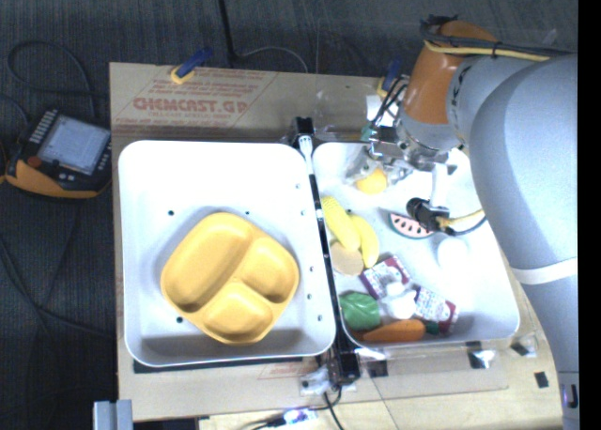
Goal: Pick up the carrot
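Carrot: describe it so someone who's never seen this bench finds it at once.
Look in the right-hand shallow white bin, at its near edge. The orange tapered toy carrot lies flat there, just below the round green toy vegetable. It is the only long orange piece in that pile.
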Available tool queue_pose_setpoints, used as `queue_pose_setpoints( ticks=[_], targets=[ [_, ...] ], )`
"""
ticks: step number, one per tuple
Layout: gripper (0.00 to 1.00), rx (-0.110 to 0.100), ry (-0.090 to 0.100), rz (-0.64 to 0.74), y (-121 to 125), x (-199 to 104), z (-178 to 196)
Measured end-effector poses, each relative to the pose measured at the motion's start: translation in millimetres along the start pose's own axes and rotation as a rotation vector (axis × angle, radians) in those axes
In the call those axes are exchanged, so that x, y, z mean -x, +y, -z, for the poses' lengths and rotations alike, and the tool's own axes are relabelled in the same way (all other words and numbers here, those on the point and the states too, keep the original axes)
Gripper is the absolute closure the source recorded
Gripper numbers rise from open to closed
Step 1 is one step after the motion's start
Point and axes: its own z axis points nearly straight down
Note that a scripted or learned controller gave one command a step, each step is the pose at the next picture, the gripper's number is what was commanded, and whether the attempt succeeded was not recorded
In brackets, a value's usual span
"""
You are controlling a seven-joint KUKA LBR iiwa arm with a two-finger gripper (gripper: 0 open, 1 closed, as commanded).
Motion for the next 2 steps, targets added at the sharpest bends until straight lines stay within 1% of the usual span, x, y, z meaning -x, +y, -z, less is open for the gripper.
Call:
queue_pose_setpoints(
  ticks=[1,2],
  targets=[
    [1.00,0.007,0.006,-0.133,-29.4,-1.9,-7.3],
    [1.00,0.006,0.008,-0.351,-33.5,1.2,-7.3]
  ],
)
